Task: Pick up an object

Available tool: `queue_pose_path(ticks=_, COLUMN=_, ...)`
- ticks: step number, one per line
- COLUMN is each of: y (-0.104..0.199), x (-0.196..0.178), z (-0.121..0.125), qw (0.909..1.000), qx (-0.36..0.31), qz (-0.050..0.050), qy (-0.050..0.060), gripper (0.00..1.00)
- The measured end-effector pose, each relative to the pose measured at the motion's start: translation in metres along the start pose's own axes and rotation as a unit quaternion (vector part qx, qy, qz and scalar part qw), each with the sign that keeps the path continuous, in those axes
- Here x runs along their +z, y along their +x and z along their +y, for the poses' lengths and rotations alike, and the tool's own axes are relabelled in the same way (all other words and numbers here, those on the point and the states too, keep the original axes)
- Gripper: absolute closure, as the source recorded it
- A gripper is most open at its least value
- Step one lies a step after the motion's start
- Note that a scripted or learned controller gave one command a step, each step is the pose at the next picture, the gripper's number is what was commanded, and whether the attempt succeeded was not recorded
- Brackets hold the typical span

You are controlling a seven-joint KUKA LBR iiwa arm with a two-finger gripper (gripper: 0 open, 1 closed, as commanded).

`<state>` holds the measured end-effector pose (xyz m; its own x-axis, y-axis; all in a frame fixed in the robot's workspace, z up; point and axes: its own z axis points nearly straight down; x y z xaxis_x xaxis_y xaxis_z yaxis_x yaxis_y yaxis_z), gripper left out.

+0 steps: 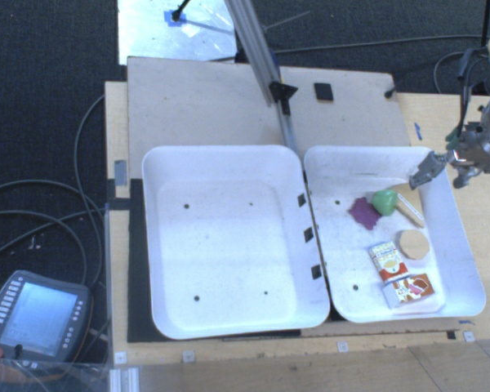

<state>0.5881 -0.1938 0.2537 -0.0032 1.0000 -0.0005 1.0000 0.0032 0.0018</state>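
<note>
Two small printed boxes (398, 275) lie in the right bin (465, 260), their writing too small to read. Both point toward the bin's far-left. The end effector (441, 168) hangs above the far rim; its state is unclear.

Floor's a dark carpet (49, 64) with black cables (33, 219) snaking over it on the left, and a shiny bright patch (159, 15) sits up top. The bench (376, 362) is light wood with a paler board (204, 100) laid on it. A grey handheld screen (34, 318) lies bottom left.
</note>
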Motion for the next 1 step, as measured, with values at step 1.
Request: queue_pose_path(ticks=1, y=0.0324, x=0.0793, z=0.0695, qw=1.0, qx=0.0, qz=0.001, qy=0.004, gripper=0.0)
